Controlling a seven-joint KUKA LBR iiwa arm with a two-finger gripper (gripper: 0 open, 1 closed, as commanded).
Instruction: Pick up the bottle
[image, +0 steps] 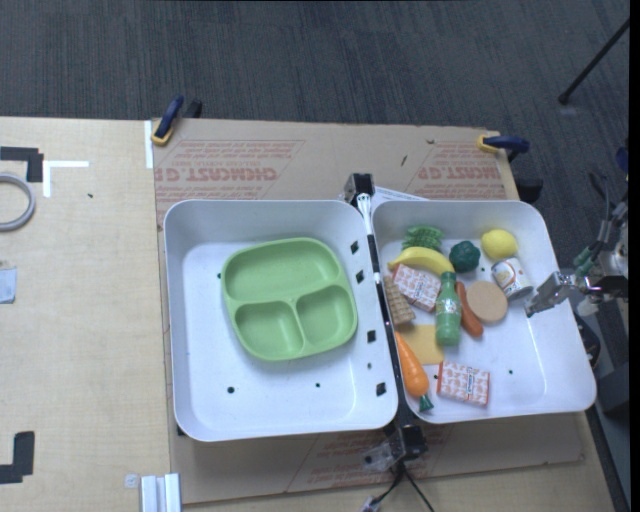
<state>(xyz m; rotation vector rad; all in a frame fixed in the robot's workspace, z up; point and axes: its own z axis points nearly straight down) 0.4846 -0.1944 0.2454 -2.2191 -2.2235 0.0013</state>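
Nearest us lies the red-and-white snack packet (464, 383). Just above it the green plastic bottle (447, 314) lies in the right white bin (560, 370), long axis up-down in view. Our tool (548, 295), spread and empty, sits to its right.

Red printed lettering is showing upside down on the flat brown cardboard sheet (240, 160) lying under the two bins, and it is looking like "CHEMCAST GP", though the letters are too small to be sure. Small print is also sitting on the red-and-white snack packets (464, 383), but it is not readable.
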